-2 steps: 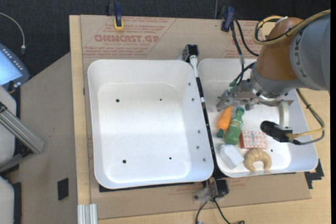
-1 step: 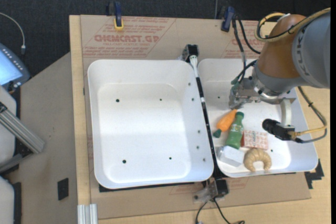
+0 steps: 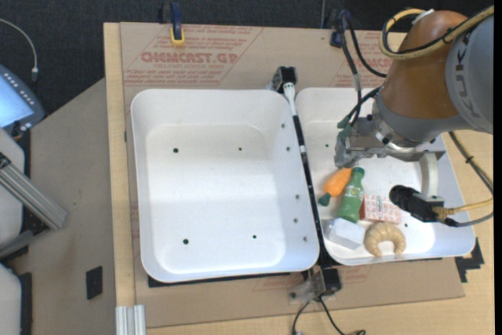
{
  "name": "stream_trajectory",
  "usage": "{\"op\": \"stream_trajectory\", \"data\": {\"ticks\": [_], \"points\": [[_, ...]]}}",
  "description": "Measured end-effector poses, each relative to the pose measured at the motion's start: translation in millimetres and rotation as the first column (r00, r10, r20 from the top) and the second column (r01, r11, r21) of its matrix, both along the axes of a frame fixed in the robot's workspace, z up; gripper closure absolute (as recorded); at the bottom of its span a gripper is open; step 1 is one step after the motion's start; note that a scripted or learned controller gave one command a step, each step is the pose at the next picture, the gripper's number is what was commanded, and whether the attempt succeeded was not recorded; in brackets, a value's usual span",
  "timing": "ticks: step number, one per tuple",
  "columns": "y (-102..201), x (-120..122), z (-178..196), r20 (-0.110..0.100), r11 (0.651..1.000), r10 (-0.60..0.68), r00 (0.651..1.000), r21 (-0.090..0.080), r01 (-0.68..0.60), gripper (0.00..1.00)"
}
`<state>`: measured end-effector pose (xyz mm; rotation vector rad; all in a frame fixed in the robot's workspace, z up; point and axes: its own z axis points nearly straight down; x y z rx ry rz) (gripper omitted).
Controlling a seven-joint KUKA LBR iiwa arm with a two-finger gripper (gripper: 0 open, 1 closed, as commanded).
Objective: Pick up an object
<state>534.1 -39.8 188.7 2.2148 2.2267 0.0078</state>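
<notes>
Dark carpet surrounds the desk (image 3: pixel 235 43), a brown board carrying two shallow white bins side by side. Taking the green bottle (image 3: pixel 352 197) as landmark: it lies in the right bin (image 3: pixel 314 110) near that bin's near end, with an orange carrot-like piece (image 3: pixel 337 183) touching it on the side toward the left bin (image 3: pixel 157 129), a small red-and-white packet (image 3: pixel 378 207) just beside it on the far side from the carrot, a croissant-shaped pastry (image 3: pixel 386 238) nearer the camera than the bottle, and a pale block (image 3: pixel 343 233) just below it. The tool (image 3: pixel 351 154) hangs directly above the bottle's cap end, close to it, perhaps touching; whether it is wide or narrow I cannot tell, since the wrist hides it. Nothing looks lifted: every object appears to rest on the bin floor, so the grasp and lift are left to do
</notes>
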Motion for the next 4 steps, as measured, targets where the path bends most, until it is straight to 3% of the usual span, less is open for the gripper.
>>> {"op": "stream_trajectory", "data": {"ticks": [1,2,4], "points": [[28,80,91,0.011,1.000,0.001,1.000,-0.004,-0.001,1.00],[26,76,95,-0.002,1.000,-0.003,1.000,-0.004,0.003,1.00],[27,77,115,0.001,1.000,-0.001,1.000,-0.007,0.001,1.00]]}}
